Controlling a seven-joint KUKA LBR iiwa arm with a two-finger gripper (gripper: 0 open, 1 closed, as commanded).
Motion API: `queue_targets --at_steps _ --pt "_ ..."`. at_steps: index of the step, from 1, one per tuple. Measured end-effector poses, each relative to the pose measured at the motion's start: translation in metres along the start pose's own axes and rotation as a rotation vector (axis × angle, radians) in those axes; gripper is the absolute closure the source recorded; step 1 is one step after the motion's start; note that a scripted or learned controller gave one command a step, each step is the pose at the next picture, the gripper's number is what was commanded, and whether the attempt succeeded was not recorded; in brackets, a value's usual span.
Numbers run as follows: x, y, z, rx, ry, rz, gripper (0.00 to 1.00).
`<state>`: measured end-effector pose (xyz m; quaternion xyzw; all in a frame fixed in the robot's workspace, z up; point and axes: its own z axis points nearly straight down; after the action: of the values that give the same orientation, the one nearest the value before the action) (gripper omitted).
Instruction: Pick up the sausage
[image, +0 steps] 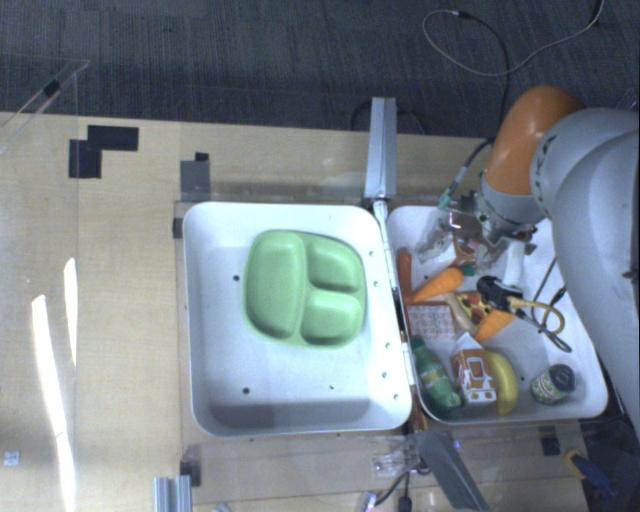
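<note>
The bench (120, 300) carries two white bins: the left bin (215, 390) holds a green sectioned plate (303, 287), while the right bin (590, 395) is crowded with toy food. The arm (590, 170) hangs over that bin's far end, its end effector (468, 238) low among the clutter; its state I cannot tell. The sausage (404, 271) lies against the bin's left wall, beside a carrot (440, 284), seemingly ungrasped, so the pick looks not yet done.

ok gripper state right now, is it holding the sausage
gripper: over the right bin, open or shut cannot be told; sausage lies by the bin's left wall, not held.
</note>
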<state>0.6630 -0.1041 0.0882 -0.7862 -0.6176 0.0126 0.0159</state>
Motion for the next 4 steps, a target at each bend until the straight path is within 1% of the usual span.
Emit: queue_targets --at_steps 1,2,3,4 --pt "0.002 0.000 0.000 -0.005 -0.004 0.017 0.00" --pt "-0.002 -0.001 -0.009 0.001 -0.009 0.017 1.00" --pt "0.005 -0.003 0.000 -0.005 -0.015 0.018 1.00" --pt "0.008 -0.003 0.001 -0.012 -0.012 0.110 1.00"
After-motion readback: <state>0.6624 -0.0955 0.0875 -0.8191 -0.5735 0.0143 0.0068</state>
